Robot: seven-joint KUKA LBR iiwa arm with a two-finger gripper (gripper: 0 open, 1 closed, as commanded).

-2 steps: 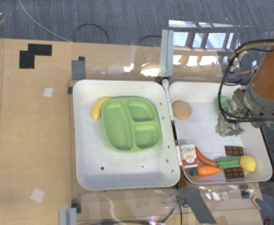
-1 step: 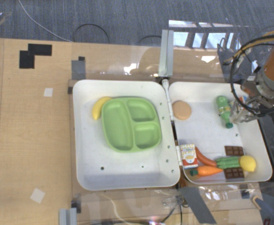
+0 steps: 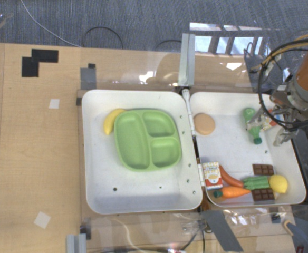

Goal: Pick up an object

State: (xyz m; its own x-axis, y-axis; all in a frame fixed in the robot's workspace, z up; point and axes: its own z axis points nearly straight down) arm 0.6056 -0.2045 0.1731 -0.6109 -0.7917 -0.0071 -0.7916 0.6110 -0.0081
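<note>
The arm [image 3: 307, 78] is cut off at the right edge, and cables hide part of it. The end effector [image 3: 270, 124] is hard to make out, so nobody can tell if it is open or closed. A small green bottle [image 3: 252, 123] lies in the right bin [image 3: 233, 141], near its far right side. It sits just beside the end effector, maybe touching.

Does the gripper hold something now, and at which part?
It cannot be told. The gripper is beside the green bottle, but no object shows between its fingers.
</note>
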